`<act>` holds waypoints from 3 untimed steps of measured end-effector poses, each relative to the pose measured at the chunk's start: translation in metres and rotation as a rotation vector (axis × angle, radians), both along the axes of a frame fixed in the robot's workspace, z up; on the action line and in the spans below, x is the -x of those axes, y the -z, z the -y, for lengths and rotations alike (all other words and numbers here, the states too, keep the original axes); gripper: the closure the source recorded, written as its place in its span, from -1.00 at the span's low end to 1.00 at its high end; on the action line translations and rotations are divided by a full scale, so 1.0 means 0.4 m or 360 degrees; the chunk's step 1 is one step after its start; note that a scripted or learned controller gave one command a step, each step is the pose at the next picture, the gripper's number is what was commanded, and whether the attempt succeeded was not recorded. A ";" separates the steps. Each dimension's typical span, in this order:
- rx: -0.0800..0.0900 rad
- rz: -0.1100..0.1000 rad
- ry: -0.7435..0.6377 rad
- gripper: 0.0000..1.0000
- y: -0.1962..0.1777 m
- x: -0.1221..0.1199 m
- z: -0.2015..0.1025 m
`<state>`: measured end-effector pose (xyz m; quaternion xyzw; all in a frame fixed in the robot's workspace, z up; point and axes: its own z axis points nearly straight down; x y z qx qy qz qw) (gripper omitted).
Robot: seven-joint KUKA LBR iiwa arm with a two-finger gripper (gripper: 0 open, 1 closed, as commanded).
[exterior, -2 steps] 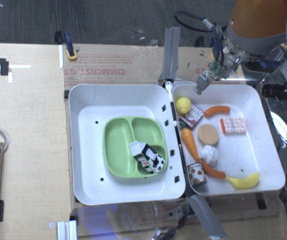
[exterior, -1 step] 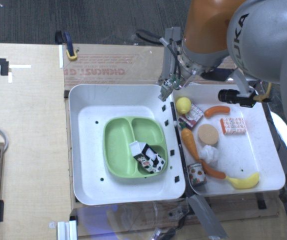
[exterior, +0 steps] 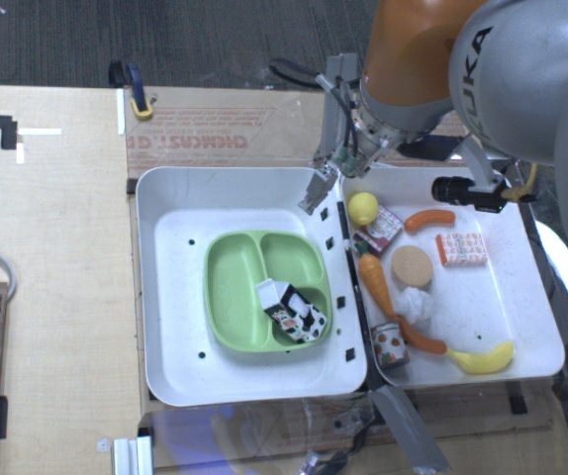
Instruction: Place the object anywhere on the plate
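Note:
A green two-compartment plate [exterior: 239, 290] lies in the left white bin [exterior: 165, 295]. A small black-and-white patterned carton [exterior: 295, 314] rests tilted on the plate's right compartment, near its lower right rim. My gripper [exterior: 329, 180] hangs above the far end of the divider between the two bins, well apart from the carton and plate. It is open, with nothing between its fingers.
The right bin [exterior: 521, 295] holds several toy foods: a lemon [exterior: 363, 207], a carrot [exterior: 372, 280], a round biscuit [exterior: 412, 265], a sausage [exterior: 429, 220], a red-and-white packet [exterior: 460, 249], a small can [exterior: 388, 342] and a banana [exterior: 482, 357]. A cardboard sheet [exterior: 225, 132] lies behind the bins.

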<state>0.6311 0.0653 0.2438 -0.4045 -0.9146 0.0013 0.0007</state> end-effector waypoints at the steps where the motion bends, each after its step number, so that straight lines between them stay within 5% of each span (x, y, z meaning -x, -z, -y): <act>1: 0.0000 0.0000 0.0135 -1.00 0.059 0.031 -0.055; 2: 0.0001 0.0005 -0.0135 -1.00 -0.083 -0.035 0.090; 3: 0.0001 0.0002 0.0176 -1.00 -0.114 -0.025 0.050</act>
